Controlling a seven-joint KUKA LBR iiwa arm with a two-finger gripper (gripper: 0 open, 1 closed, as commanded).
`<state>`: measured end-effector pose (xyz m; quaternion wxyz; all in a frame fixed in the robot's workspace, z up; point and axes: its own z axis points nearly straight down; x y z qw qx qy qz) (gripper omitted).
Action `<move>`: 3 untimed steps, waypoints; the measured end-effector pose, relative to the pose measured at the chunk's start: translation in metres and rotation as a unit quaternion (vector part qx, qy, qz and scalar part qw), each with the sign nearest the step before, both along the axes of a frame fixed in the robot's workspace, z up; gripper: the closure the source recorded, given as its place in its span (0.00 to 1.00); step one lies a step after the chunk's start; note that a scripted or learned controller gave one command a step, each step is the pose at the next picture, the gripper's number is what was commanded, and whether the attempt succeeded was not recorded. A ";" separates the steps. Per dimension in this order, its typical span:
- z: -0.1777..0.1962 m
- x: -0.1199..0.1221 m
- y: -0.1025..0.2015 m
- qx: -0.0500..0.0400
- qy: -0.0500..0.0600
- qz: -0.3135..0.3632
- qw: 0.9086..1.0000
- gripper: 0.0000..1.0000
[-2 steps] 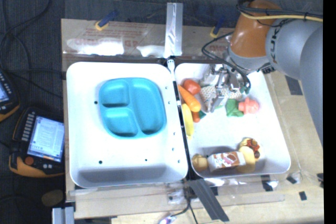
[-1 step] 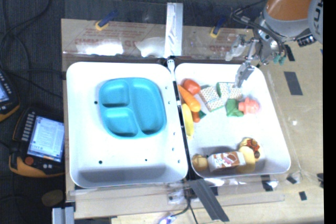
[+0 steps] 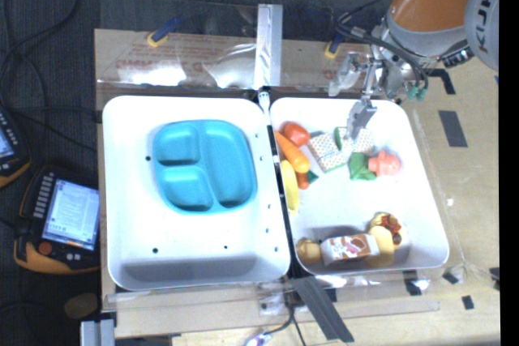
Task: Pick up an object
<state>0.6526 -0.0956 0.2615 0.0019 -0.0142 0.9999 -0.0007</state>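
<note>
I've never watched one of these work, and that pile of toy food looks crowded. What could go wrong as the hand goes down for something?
The hand hangs over the checkered piece, which lies close to the green-and-pink toy and the carrot. It might nudge a neighbour instead of gripping, or catch two things at once. The checkered piece also looks flat, so the hand could slip off it and come up with nothing.

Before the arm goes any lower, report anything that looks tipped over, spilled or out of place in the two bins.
Nothing looks spilled or broken. The bottle lies on its side along the right bin's near wall, and the toy food is heaped loosely. The blue tray sits slightly askew in the left bin.
</note>
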 end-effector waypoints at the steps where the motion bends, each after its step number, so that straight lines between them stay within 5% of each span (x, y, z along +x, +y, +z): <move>1: -0.090 -0.062 -0.014 0.000 0.001 -0.205 0.979 0.00; 2: -0.090 -0.062 -0.014 0.000 0.001 -0.205 0.979 0.00; 3: -0.062 -0.010 -0.049 0.001 0.000 -0.222 0.975 0.00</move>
